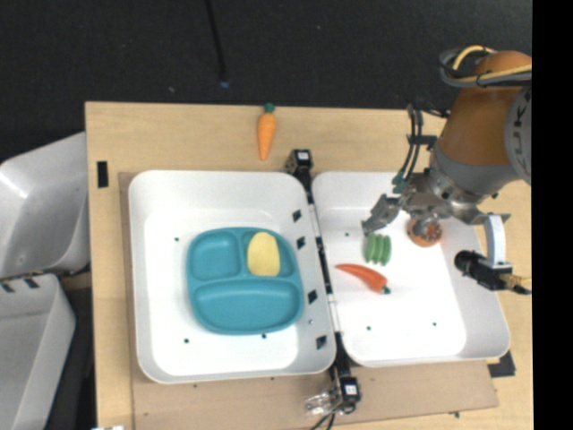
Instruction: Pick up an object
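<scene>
Green vegetable [379, 249] is the likely pick here: it lies in the right bin [421, 352], toward that bin's left side and directly under the tool. It looks like a small ribbed toy, probably light and fairly stiff. The smooth skin could slip, so a hold across its narrow middle, over the ribs, seems the safest bet.

Nearest the camera comes the red pepper [360, 276], lying slantwise just in front of the green vegetable with its green stem end pointing right. That one is close enough to get nudged or caught if the descent drifts forward. The gripper [383, 215] hangs just beyond the green vegetable and a little above it, and from this angle there is no telling whether it is apart or together. Nothing is seen held in it. To the right, under the wrist, a round reddish-brown thing [425, 232] sits near but apart from the target.

Over in the left bin [161, 330], a blue divided plate [224, 303] carries a yellow lump [263, 253] in its upper right compartment, well out of the way. Farthest off, a carrot [266, 134] lies on the bench [179, 133] beyond both bins.
</scene>
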